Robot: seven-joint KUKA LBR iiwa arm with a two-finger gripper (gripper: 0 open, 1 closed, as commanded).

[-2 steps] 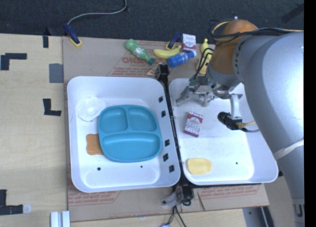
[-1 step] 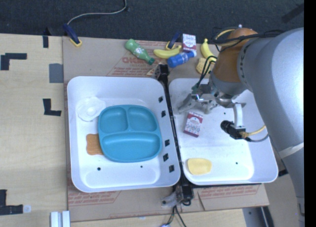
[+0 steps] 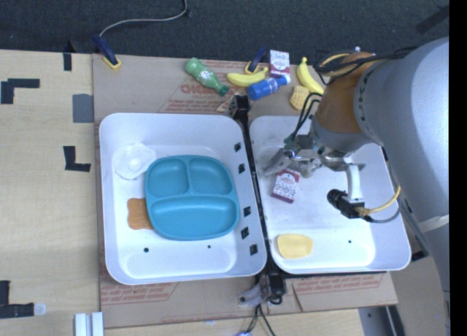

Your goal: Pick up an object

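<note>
So my tool (image 3: pixel 290 161) hung low in the right bin (image 3: pixel 379 250), jaws spread apart, just above the little red-and-white carton (image 3: pixel 285 186) lying flat there, lined up for grabbing.

In the right bin (image 3: pixel 379 254) two things lie loose: a small maroon-and-white carton (image 3: pixel 285 186), flat on its side and a little tilted, near the bin's middle, and a pale yellow, rounded soft-looking piece (image 3: pixel 294 245), flat near the front left corner, well apart from the carton
</note>
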